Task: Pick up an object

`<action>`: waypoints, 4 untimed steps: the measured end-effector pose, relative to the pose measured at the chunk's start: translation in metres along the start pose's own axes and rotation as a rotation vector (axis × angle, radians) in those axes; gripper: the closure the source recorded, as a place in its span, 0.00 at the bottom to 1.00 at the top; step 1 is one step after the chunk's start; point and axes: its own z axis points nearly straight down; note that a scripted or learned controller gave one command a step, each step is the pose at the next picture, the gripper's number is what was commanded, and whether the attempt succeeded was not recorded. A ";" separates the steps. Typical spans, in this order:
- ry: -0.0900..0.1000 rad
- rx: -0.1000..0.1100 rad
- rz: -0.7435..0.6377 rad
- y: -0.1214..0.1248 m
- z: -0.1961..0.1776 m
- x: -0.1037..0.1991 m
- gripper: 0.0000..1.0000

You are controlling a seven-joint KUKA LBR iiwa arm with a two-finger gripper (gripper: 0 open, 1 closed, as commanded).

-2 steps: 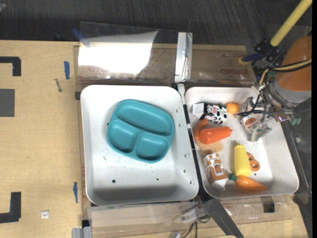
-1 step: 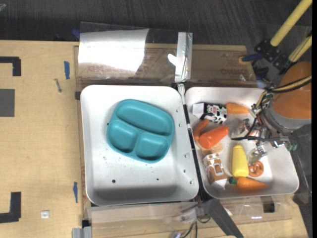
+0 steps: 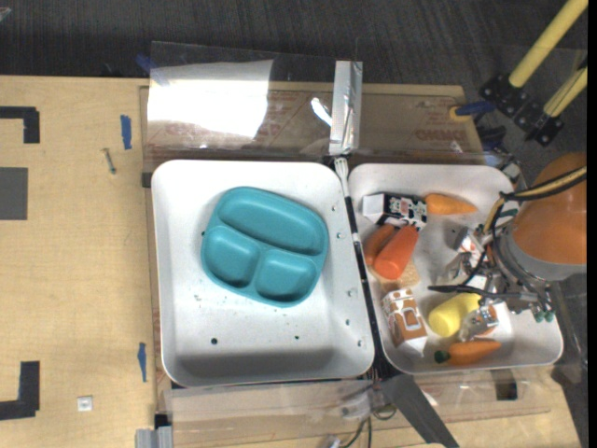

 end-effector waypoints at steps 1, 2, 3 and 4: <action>0.003 -0.002 -0.130 0.043 0.001 -0.039 0.00; -0.001 -0.001 -0.209 0.067 0.000 -0.006 0.00; -0.001 -0.003 -0.356 0.063 0.000 -0.002 0.00; -0.004 -0.004 -0.643 0.048 0.000 0.003 0.00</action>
